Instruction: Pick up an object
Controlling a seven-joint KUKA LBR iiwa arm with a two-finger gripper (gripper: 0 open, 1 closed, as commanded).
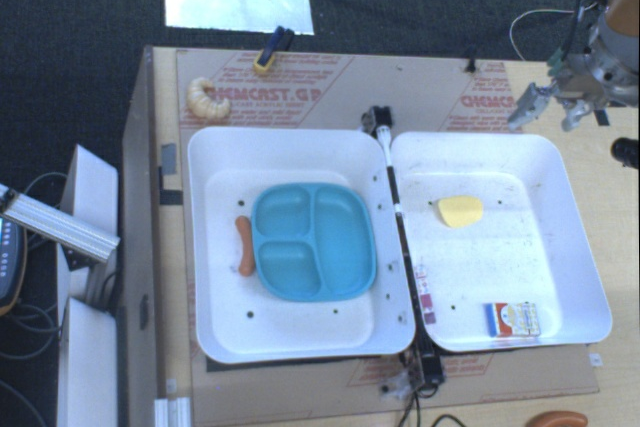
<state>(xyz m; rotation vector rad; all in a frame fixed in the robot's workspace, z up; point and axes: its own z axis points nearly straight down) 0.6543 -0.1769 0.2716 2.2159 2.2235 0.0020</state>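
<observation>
I saw a soft yellow lump [460,211], rounded and flat, lying in the right bin [575,215] toward its twelve o'clock side. My claw [556,107] hung past that bin's one o'clock corner, spread wide with nothing in it, well apart from the lump.

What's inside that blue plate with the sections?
The blue divided plate in the left bin shows three bare compartments. An orange sausage lies just outside its left edge. Whatever is beneath the plate is covered.
</observation>
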